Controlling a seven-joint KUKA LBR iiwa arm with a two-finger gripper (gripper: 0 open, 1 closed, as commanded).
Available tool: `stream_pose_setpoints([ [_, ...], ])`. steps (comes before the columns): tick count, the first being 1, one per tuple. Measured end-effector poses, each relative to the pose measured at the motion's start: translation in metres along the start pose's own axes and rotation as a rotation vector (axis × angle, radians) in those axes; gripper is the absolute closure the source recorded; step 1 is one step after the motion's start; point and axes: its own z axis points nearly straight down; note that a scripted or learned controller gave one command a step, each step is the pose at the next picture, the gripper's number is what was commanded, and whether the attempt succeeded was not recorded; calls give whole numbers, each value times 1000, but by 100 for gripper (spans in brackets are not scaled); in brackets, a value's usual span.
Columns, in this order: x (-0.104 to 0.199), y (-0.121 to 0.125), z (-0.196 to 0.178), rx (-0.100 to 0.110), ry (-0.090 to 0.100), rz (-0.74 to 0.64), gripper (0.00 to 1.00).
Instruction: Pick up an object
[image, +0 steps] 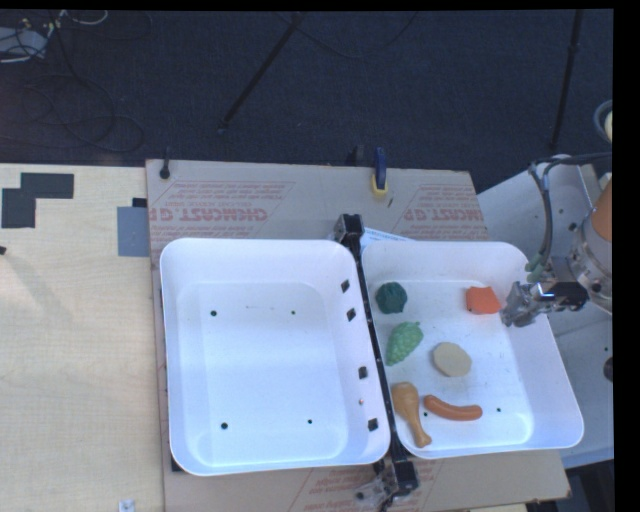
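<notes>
The right bin (545, 400) holds a dark green ball (391, 297), a light green lump (404, 341), a tan disc (451, 359), a drumstick (410, 410), a sausage (453, 408) and an orange block (483, 300) near its far right corner. The gripper (522, 306) hovers just beside the block, at the bin's right rim; whether its fingers are parted is too blurred to tell. The left bin (180, 340) adjoins. Mirrored print on the cardboard (430, 205) is unreadable.

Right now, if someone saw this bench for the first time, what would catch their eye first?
Probably the toy foods clustered in the right white bin: a small orange block, a dark green round lump, a tan drumstick-shaped piece and an orange-red sausage. Next, the grey two-finger gripper at that bin's right rim, beside the block.
</notes>
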Motion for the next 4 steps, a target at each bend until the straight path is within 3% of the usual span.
stream_pose_setpoints([
  [1, -63, -20, -19, 9, -1, 10, 100],
  [2, -7, -20, -142, -2, 0, -2, 100],
  [3, 83, -7, -165, 8, 2, -4, 100],
  [4, 88, -11, -45, 24, 2, 5, 100],
])
